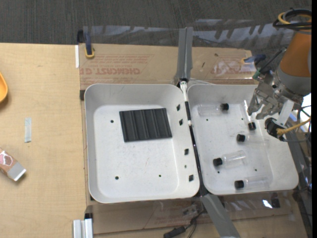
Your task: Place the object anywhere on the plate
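the dark ribbed plate (145, 124) lies in the left bin (99, 148). clear black-capped vials (229, 159) lie scattered in the right bin (277, 177). the gripper (257, 114) hangs over that bin's right side; its grip state cannot be told.

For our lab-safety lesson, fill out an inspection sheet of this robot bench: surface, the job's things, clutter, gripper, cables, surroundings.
Surface: two shallow white bins side by side, the left bin and the right bin, on brown cardboard.
Job's things: dark ribbed plate lying flat in the left bin; clear tubes with black caps in the right bin, such as one tube near its middle and another by its near edge.
Clutter: small black caps loose in the right bin, one near the middle.
Gripper: gripper over the right bin's far right part; fingers too blurred to judge.
Cables: yellow cable looped above the arm.
Surroundings: wooden table at left with a small wrapped item.
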